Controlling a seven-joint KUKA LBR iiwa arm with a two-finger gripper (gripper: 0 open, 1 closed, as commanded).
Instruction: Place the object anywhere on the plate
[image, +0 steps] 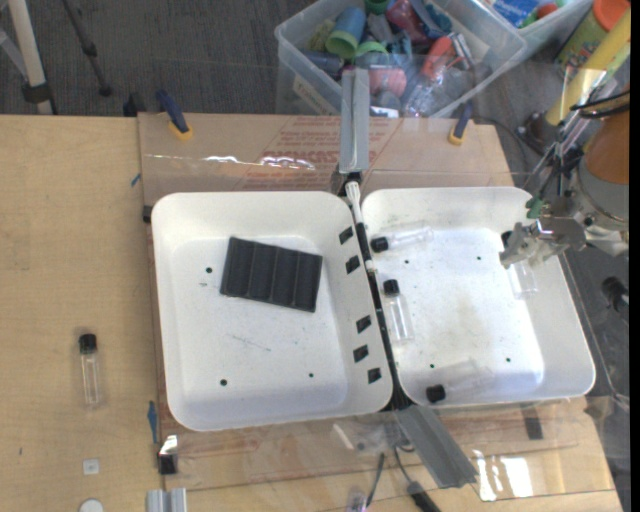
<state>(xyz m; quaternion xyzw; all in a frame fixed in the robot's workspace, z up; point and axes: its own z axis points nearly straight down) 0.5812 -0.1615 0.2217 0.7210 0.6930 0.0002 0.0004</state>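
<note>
A spare vial (90, 368) lay on the table (60, 220), well left of the black plate (272, 273). The plate sat in the left bin (180, 400). Right of the plate, clear vials (397, 312) lay in the right bin (575, 370). Farthest right of the plate hung the gripper (524, 246), just above another vial (522, 279); its grip could not be told.

Both bins (190, 235) look smooth white plastic; the ribbed plate (271, 273) is matt black, perhaps rubber; the bench (60, 230) is pale wood.
</note>
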